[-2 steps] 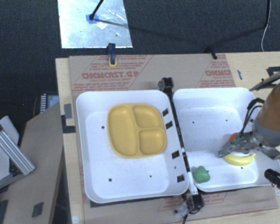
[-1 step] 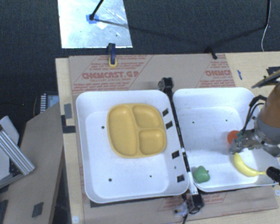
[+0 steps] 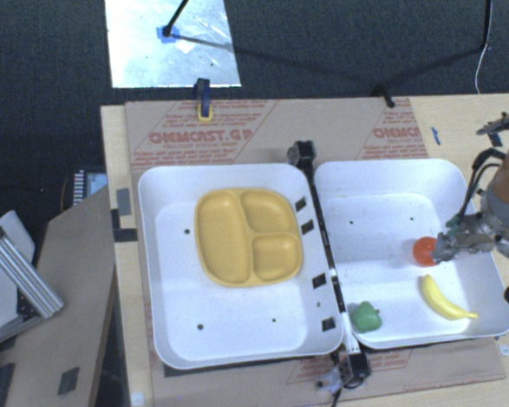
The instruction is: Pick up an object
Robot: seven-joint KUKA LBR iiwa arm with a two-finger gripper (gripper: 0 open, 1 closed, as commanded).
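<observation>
**Desk reporter:** While the grey arm reaches in from the right, its tool (image 3: 447, 247) sits low in the right bin (image 3: 384, 189), right against an orange-red ball (image 3: 425, 250). Has it got hold of anything?

**Photographer:** Cannot tell. The tool is small and blurred here, so how far it is open is not readable, and nothing shows plainly between its fingers. The ball lies at its tip, towards the bin's right side.

**Desk reporter:** What would make this pick go well?

**Photographer:** My judgement: centre on the ball before closing, since a round thing will likely roll off if it is nudged from one side.

**Desk reporter:** What else is nearby?

**Photographer:** A yellow banana (image 3: 445, 300) lies just below the ball, near enough to be brushed. A green pepper-like toy (image 3: 365, 317) rests in the bin's lower left corner, well apart. The left bin (image 3: 177, 334) carries a yellow divided plate (image 3: 247, 236). The bin's right wall stands close beside the arm, leaving little room.
</observation>
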